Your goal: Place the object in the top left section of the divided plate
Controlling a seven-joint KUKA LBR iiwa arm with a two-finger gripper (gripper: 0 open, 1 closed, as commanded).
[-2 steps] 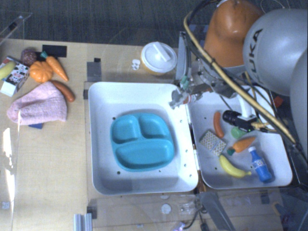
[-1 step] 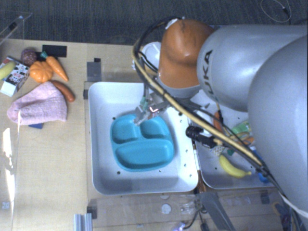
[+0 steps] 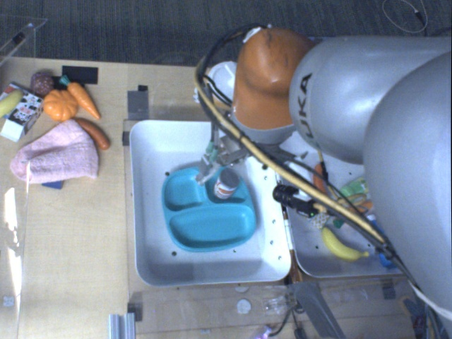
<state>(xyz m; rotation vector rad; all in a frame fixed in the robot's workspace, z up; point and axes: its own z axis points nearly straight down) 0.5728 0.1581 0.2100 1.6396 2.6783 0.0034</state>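
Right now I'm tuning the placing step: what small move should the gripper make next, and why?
Probably shift a little left. The gripper hangs over the blue plate, and the can sits in the top right section, not the top left.

Left white bin (image 3: 148,210): blue divided plate (image 3: 209,226), small can-like object (image 3: 227,186) in its upper right section, gripper (image 3: 214,167) directly above, touching or nearly so. Right bin (image 3: 311,265): banana (image 3: 342,246), other items under the arm. Bench, left: pink cloth (image 3: 56,154), small pumpkin (image 3: 60,104), carrot (image 3: 86,99), sausage (image 3: 94,133).
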